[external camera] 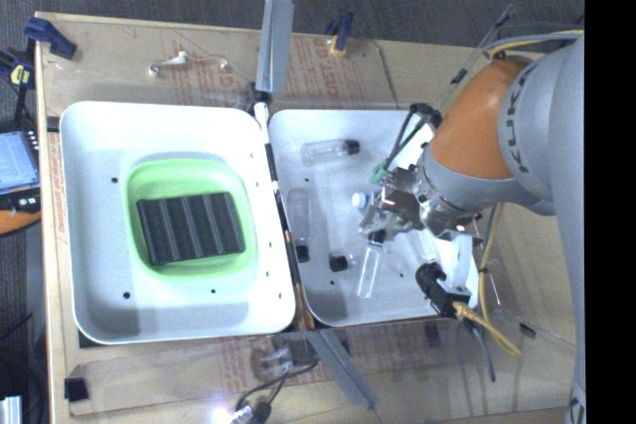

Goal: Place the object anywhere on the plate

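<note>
Wooden surface [149, 35], two white bins. My tool [383, 218] sits low in the right bin [328, 129]; whether it is apart or together, I cannot tell. Objects: clear vials [368, 271] with dark caps, loose nearby. Green plate [189, 179], left bin [84, 213], carries a dark ridged insert; placement not yet done.

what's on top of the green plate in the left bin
A dark ribbed rectangular block lies flat on the green plate, covering its middle, so the plate's surface beneath is hidden. The clear vials are in the right bin.
</note>
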`<state>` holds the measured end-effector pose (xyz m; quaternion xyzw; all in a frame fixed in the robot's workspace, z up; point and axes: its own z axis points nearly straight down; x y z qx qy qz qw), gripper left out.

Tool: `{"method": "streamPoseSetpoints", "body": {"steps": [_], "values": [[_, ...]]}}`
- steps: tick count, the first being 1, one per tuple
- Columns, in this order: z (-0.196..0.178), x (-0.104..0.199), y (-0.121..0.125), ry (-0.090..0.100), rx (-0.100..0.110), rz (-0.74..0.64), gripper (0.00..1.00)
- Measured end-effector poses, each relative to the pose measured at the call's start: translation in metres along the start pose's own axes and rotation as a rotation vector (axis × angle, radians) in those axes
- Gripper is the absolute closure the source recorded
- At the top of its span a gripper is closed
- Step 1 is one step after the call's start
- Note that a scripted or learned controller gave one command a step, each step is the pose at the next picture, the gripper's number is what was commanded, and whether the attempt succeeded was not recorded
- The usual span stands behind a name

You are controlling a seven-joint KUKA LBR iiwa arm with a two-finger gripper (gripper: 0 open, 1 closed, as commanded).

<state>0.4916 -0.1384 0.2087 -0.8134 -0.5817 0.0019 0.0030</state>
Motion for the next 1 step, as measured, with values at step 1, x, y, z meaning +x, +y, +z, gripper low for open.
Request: {"method": "streamPoseSetpoints", "body": {"steps": [1], "values": [[-0.0001,0.0,0.0,0.0,0.0,0.0,0.0]]}}
